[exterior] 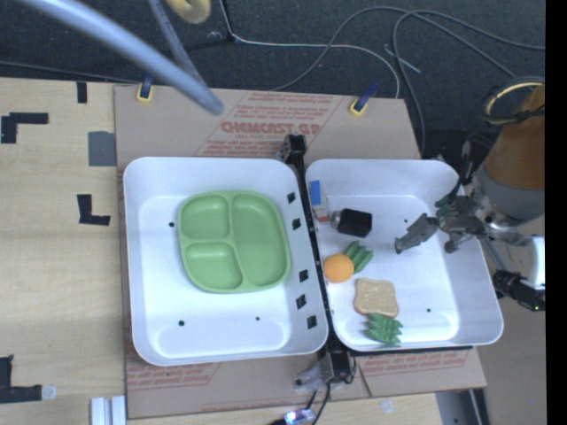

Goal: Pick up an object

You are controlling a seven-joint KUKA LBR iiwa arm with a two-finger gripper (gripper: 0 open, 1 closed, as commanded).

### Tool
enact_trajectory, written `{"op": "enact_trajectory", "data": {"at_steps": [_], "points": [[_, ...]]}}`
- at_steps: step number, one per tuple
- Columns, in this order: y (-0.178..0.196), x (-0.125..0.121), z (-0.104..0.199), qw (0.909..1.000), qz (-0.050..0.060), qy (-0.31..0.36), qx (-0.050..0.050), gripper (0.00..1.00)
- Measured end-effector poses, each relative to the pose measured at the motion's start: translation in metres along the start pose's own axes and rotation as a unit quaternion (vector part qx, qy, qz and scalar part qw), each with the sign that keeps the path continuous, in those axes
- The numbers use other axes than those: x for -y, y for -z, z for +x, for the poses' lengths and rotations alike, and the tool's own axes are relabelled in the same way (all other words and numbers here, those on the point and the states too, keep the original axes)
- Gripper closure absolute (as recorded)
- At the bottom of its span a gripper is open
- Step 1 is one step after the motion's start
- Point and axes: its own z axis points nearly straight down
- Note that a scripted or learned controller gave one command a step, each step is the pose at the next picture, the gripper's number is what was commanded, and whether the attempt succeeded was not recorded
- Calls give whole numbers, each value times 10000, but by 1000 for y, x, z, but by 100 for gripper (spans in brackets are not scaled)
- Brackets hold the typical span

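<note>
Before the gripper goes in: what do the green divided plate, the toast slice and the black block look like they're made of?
Green divided plate: likely moulded plastic, matte, with even colour and rounded compartment ridges. Toast slice: probably a plastic or foam toy, with a flat tan face and darker crust edge. Black block: hard to tell, dull and unreflective, possibly rubber or foam.

Grey arm w/ orange band enters from right edge, wrist angled left. Gripper (423, 234) sits low at right side of frame, fingers (413, 236) spread apart, pointing left & slightly down, nothing between them.
</note>
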Motion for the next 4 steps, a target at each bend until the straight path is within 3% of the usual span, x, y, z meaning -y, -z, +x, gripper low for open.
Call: {"op": "enact_trajectory", "data": {"at_steps": [1,3,4], "points": [[7,-3,0,10000,-63,21,13,0],[-109,-17,1,10000,-54,21,15,0],[-120,-18,2,10000,-69,21,21,0]]}}
